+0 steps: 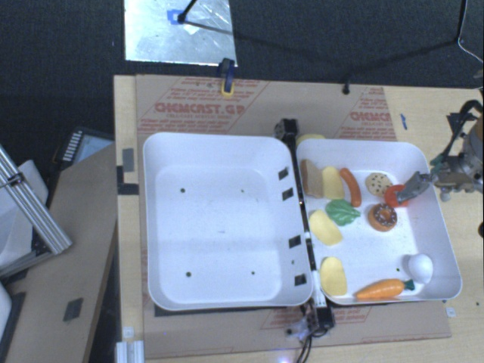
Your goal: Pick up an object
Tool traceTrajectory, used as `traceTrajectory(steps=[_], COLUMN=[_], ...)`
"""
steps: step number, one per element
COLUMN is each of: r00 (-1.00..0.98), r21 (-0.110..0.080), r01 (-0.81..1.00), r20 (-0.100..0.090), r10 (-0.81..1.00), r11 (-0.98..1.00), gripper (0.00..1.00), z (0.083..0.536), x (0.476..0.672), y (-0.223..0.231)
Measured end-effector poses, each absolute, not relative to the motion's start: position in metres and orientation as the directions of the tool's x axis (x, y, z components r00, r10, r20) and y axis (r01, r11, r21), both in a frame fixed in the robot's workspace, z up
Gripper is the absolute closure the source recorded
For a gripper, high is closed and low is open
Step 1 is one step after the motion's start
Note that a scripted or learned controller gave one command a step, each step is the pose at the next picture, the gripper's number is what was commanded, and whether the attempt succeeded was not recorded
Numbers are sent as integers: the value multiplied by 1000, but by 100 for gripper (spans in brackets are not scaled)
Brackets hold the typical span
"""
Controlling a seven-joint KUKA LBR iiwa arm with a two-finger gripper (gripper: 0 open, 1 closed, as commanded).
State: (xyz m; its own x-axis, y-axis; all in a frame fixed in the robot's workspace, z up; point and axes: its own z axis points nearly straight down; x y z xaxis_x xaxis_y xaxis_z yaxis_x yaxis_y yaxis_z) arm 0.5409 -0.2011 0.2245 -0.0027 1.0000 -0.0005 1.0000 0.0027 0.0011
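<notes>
The left bin is a shallow white tray on a brown board printed with red lettering. Its floor shows a few small dark dots. A row of black clips runs along the seam where it meets the right bin.

The right bin holds toy food. Along its left side, from far to near:
- a brown slice of bread touching a pale yellow piece;
- a yellow piece near the seam;
- another yellow piece at the near edge.

Toward the middle, a red sausage lies at a slant just beside the upper yellow piece. A green leaf sits below it, touching the middle yellow piece. An orange carrot with a green tip lies along the near rim.

Further right, a speckled cookie rests near the far wall. A chocolate doughnut lies below it. A white egg sits in the near right corner, just beside the carrot's tip.

The gripper reaches in from the right edge, low over the right bin between the cookie and the doughnut. A red ring sits at its tip. Whether the tips are apart, together, or clamped on the ring cannot be determined. The arm extends over the bin's right rim.
</notes>
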Motion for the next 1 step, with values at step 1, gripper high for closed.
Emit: traceTrajectory(steps=[1], r00=[-10], r21=[-5], r01=[1000], r20=[5], r10=[1000], r11=[10], gripper=[0], z=[109], x=[578], y=[-140])
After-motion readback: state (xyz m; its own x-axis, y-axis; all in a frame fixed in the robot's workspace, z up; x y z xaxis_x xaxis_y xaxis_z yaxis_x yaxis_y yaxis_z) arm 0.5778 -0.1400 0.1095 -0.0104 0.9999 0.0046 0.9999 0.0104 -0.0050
